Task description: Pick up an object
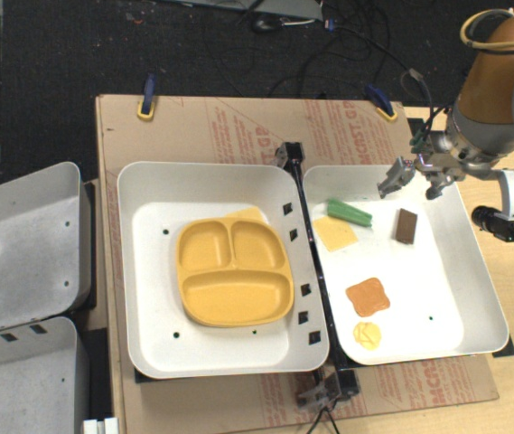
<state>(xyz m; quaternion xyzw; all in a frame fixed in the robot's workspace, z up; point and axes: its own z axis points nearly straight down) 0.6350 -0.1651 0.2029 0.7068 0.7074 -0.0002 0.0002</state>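
My gripper [415,182] hangs open over the far edge of the right bin [473,269], with nothing between its fingers. Just below it lies a small brown block [406,226]. A green bar [349,212] lies to the left, next to a pale yellow slice [335,234]. Nearer the front sit an orange waffle-like piece [368,297] and a small yellow round piece [367,334].
The left bin [148,197] holds a yellow divided tray [235,273]. A black divider with clips [306,260] runs between the bins. White metal panels [22,242] lie at the far left. Cables trail across the dark floor at the back.
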